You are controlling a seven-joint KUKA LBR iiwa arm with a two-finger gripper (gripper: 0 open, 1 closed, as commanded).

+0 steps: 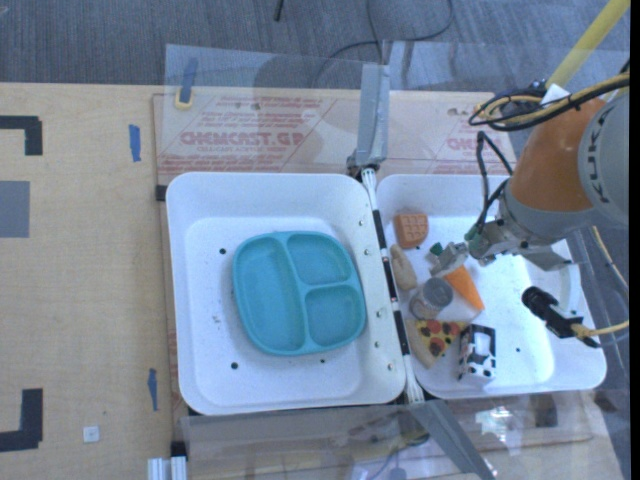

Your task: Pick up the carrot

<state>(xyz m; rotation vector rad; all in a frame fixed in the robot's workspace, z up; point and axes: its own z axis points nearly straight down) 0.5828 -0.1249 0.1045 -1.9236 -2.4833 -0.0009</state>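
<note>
Carrot (pixel 464 288) lying in right bin (pixel 580 368), mid-floor, beside grey cup (pixel 436 293). Teal divided plate (pixel 298 292) centered in left bin (pixel 190 268). Tool (pixel 452 256) lowered from right edge, touching carrot's top; finger state unclear.

My gripper (pixel 455 258) hangs low over the right bin (pixel 575 368), just above the carrot (pixel 464 288), which lies beside a grey can (pixel 436 294). In the left bin (pixel 200 208) sits a teal divided plate (pixel 298 291).
</note>
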